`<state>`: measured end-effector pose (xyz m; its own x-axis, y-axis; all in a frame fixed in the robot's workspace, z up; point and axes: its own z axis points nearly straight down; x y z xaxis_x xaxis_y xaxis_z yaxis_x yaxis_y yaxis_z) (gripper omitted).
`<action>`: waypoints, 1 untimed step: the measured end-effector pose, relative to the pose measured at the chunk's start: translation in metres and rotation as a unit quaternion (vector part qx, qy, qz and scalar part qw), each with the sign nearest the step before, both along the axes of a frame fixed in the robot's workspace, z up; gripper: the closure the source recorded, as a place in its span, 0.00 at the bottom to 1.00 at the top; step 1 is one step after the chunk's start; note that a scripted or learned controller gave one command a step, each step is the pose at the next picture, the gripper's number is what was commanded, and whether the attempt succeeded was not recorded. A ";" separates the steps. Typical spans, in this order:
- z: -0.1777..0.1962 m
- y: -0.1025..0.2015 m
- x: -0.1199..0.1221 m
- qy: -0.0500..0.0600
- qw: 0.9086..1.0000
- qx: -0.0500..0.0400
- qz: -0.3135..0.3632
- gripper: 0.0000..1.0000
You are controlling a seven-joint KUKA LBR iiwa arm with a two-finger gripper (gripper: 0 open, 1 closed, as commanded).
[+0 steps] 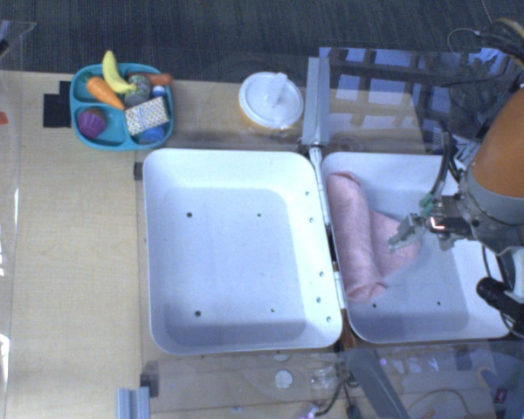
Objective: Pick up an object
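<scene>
From my seat at the feed, I see the arm reaching in from the right, its orange band sitting over the right bin. The gripper hangs low over that bin, just at the right edge of a pink rolled towel. The towel lies along the bin's left side, running from the far wall down toward the near half, with a looser flap spreading to the right under the tool. The tool's tip looks to be touching or nearly touching that flap, but I cannot tell whether it is released or clenched (the parts blur together against the cloth at this slant), and I see no cloth lifted clear of the bin floor.

The left bin sits flush beside the right one, the two meeting along a dark seam. Behind the left bin, on the wooden bench, stands a round white lidded container. Farther left sits a blue divided tray with toy food in it: a banana, a carrot, something purple, and a speckled block. A black square lies just beside the tray's left edge.
</scene>
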<state>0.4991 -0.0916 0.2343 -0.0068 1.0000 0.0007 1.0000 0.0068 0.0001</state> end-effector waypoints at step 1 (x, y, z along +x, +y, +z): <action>-0.107 0.010 0.055 0.001 1.000 0.000 -0.012 0.00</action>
<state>0.5544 -0.0816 0.1271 0.0175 0.9998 0.0006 0.9998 -0.0175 -0.0009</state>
